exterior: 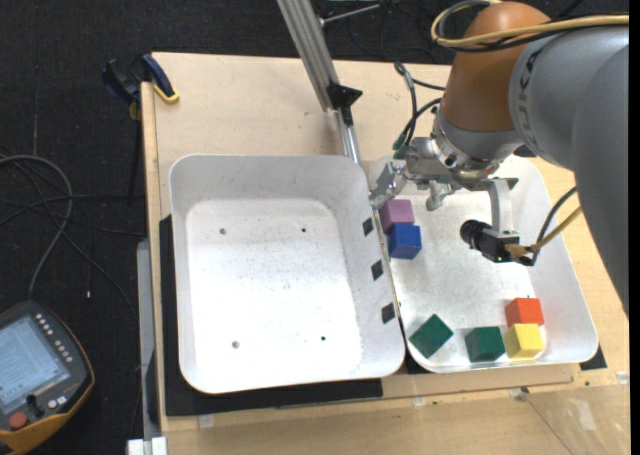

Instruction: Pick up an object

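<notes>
Wooden bench [250, 103] bears two white bins: left bin [190, 243]; right bin [575, 293].

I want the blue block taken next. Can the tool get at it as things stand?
Probably yes. The blue block lies open from above, just below the tool, but the purple block touches it and the bin wall is close.

Two white bins sit on a pale tan wooden surface [250, 103]; the left bin [265, 273] is white, peppered with fine dark specks and a few small dark dots. The right bin [565, 283] holds a lilac block [398, 211] touching a blue block [405, 240], a dark green block [431, 335], a brighter green block [485, 344], a yellow block [525, 341] and an orange-red block [524, 311]. The arm [570, 83] is grey with an orange band [490, 63]. A blue-and-yellow clamp [150, 78] sits at the surface's corner.
</notes>
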Tool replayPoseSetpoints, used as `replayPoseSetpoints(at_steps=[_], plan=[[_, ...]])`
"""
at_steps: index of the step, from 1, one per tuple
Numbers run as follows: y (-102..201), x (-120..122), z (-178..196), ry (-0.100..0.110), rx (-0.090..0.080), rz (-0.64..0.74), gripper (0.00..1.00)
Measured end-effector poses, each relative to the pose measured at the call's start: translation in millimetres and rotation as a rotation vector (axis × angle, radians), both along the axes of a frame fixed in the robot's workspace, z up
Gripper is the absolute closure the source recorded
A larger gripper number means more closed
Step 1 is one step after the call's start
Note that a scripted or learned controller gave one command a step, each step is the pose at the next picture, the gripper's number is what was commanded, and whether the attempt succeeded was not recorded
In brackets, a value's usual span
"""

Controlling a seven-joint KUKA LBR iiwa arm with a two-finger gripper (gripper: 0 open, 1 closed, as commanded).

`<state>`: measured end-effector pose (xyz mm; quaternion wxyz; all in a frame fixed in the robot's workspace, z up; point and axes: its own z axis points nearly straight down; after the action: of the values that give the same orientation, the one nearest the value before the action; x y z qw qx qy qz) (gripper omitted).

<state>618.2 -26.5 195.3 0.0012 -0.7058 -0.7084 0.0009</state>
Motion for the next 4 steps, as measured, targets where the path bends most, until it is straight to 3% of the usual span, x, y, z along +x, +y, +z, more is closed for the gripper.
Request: replayPoseSetpoints(at_steps=[1,2,3,4], plan=[[-44.8,44.0,0.4,-0.007,-0.003,-0.007,0.00],[-31.8,61.2,68.2,-0.013,-0.001,0.000,0.00],[-44.7,31.3,-4.4,0.005,-0.001,-0.006,0.00],[4.5,35.4,0.1,-0.003,0.001,0.003,0.00]])
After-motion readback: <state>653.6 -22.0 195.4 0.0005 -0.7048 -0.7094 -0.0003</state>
